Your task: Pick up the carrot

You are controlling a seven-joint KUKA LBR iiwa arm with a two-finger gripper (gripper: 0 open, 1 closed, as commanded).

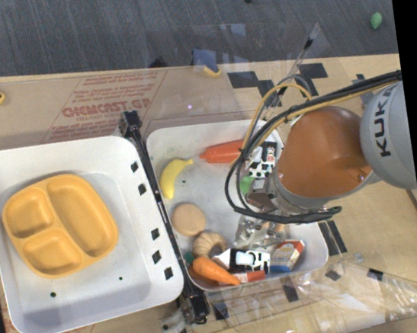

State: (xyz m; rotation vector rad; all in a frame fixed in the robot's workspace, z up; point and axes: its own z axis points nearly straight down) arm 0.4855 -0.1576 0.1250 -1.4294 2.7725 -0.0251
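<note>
Orange band and grey casing of the arm (323, 157) cover the right half of the right bin (189, 138), with black and yellow cables looping off the wrist. Beneath it the gripper (258, 232) points down into the bin; its metal parts show just under the wrist, but whether its fingers are spread or pressed together cannot be told from this angle, and nothing can be seen between them.

Just below the gripper, along the bin's near wall, lies a cluster of small things: a black-and-white box (245, 260), a red and blue packet (288, 254) to its right, and the carrot (212, 271) to its left. The carrot is orange, lies slanted in the near left corner of the bin, and stays apart from the gripper. A tan knobbly piece (208, 243) sits just above the carrot, touching or nearly so. Above that rests a round beige disc (188, 218), then a banana (171, 176) near the bin's left wall. A long orange-red piece (222, 152) lies by the far wall, its right end hidden by the arm.

Across the black divider, the left bin (28, 310) holds a yellow tray (59, 224) with three compartments. Both bins sit on a brown cardboard sheet (99, 100).
</note>
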